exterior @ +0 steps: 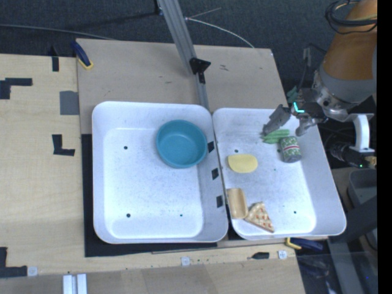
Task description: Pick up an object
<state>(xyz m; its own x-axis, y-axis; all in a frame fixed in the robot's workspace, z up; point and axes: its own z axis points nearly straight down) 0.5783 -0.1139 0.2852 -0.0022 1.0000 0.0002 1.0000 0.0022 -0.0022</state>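
The grey arm with its orange band enters from the right and bends down over the far right corner of the right bin; its gripper hangs with the two fingers spread wide apart, nothing between them, one finger to the left and the other to the right; just below the gap between them lies a green flat item, partly under the left finger, and touching or just beside it sits a small green-banded can, lying on its side as far as can be told; whether either finger touches the green item cannot be told; nearer the middle of the same bin rests a yellow oval object, apart from the can; at the near left of that bin a tan block leans along the wall, and just beside it lies a pizza-slice toy, the two close together or touching; the left bin holds a blue bowl, upright, in its far right part near the shared rims; a grey metal pole slants down from the top of the view to the place where the bins meet; the bins rest on a wooden bench marked with dark tape pieces
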